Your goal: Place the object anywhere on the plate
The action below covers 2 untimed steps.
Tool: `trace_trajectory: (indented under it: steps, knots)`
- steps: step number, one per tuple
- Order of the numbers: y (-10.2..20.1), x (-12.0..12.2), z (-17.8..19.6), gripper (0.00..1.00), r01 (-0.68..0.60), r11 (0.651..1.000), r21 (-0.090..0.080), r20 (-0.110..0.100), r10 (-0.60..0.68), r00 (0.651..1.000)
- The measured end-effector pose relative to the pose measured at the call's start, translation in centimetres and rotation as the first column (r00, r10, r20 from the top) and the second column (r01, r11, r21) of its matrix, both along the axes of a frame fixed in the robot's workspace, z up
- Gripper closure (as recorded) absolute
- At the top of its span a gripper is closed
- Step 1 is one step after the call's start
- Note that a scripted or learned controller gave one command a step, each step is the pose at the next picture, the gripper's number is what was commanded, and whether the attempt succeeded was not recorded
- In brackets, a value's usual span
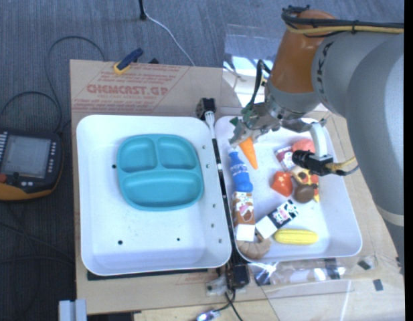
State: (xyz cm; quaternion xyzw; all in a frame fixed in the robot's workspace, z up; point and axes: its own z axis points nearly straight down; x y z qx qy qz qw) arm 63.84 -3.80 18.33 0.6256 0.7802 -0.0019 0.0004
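Tool (250, 127) low over right bin's (340, 246) far-left corner, just above orange carrot (249, 152); I cannot tell its grip state. Carrot lies among toys in right bin, beside blue bottle (239, 176). Blue plate (159, 171) sits in left bin (99, 246).

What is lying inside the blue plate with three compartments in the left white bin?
All three compartments of the blue plastic plate show bare blue surface. The orange carrot-shaped toy lies in the right white bin, below the gripper.
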Motion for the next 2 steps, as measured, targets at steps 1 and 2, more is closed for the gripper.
trace_trajectory:
  steps: [1, 2]
  knots:
    - [6.41, 2.33, -0.08, 1.0, 0.067, 0.998, 0.003, 0.0, -0.067, 0.998]
    - [6.15, 2.35, -0.02, 0.0, 0.07, 0.998, 0.001, 0.001, -0.07, 0.998]
